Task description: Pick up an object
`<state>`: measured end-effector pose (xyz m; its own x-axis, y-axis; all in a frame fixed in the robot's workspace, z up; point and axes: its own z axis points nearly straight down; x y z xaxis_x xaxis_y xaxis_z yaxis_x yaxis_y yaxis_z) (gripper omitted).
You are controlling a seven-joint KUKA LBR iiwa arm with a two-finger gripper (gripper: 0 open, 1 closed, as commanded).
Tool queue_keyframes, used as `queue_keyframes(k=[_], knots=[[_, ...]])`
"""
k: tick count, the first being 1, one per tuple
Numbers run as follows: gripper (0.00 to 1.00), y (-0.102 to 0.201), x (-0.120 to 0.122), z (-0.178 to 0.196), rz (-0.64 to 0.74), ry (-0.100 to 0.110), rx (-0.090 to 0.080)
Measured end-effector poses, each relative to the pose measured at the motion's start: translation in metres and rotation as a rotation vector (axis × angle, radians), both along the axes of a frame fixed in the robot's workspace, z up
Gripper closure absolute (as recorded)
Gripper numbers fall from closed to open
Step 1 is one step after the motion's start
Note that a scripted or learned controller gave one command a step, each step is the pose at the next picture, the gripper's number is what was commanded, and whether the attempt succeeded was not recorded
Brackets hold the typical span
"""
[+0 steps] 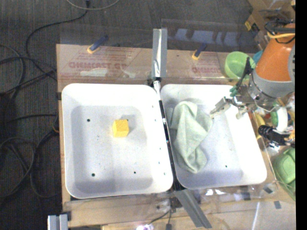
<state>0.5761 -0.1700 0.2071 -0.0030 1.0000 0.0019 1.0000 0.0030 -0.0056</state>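
right now gripper [225,107] hovers by cloth [192,135] in r bin [240,171].

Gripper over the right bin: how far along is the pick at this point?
Early stage. Nothing looks picked: the yellow block lies in the left bin, and the pale green cloth lies crumpled in the right bin. The gripper is at the cloth's upper right edge, with nothing visibly between its fingers. Grasping and lifting remain.

The bench [120,61] bears two white bins [76,143] side by side.
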Motion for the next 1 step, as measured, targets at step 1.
queue_keyframes(k=[1], knots=[[0.0,-0.0302,0.0192,0.005,-0.031,-0.001,-0.002]])
